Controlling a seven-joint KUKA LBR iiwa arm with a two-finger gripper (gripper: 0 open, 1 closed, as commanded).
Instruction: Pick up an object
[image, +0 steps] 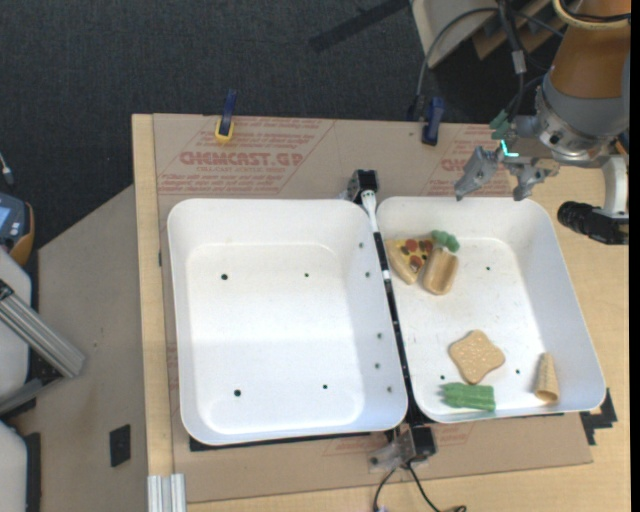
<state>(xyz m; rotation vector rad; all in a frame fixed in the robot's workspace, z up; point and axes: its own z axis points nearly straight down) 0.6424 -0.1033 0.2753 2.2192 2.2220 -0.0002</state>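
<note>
- Your gripper (498, 176) hangs above the far edge of the right bin (568, 290), with the jaws spread and nothing between them.
- In that bin's far left part you have a pizza slice (407, 258), a bread roll (440, 272) and a small green piece (444, 240), all touching in one cluster.
- Nearer you, a cracker (475, 355) lies just beside a green bean pod (467, 396), which rests along the near wall.
- An ice-cream cone (546, 377) sits upright-ish by the right wall, apart from the cracker.
- The left bin (185, 300) stands beside it on the tabletop (160, 170).
</note>
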